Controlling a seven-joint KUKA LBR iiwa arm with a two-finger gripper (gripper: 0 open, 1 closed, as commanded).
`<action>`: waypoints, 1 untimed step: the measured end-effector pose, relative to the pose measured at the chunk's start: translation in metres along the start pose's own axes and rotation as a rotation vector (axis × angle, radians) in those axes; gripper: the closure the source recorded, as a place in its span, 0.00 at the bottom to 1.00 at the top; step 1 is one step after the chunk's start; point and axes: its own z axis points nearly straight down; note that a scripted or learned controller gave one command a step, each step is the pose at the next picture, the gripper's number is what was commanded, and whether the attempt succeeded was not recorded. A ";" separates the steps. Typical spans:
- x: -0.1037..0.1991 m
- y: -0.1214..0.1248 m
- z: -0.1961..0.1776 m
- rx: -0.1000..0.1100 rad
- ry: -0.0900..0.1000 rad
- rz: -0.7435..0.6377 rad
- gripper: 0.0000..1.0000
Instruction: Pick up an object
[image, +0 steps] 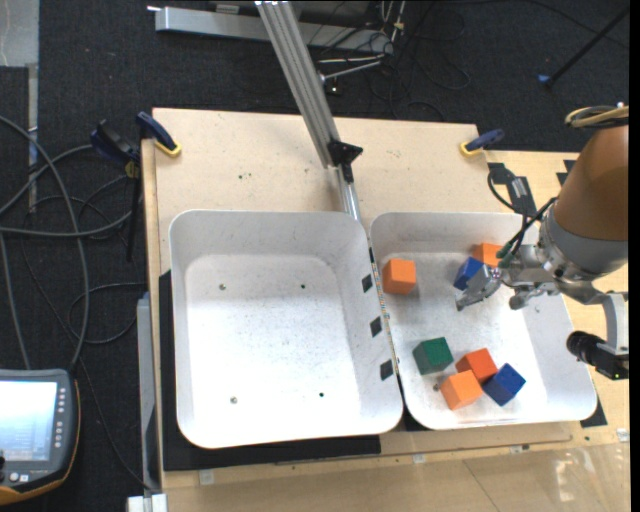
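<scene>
The right bin (560, 330) holds several small blocks. An orange cube (400, 274) lies near its left wall. A blue block (466, 272) and an orange block (487, 254) sit at the back. My gripper (478, 290) reaches in from the right and hangs right beside the blue block, touching or nearly touching it. Towards the front lie a green cube (433, 354), two orange blocks (481, 362) (461, 389) and a blue cube (506, 383), packed close together.
The left bin (190, 300) stands beside the right one, their walls meeting in the middle. A slanted metal pole (305, 85) comes down to the back of the bins. Clamps hold the board's back corners. Cables and a pendant lie on the floor at left.
</scene>
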 end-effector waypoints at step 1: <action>0.000 0.000 0.000 -0.001 0.000 0.001 0.00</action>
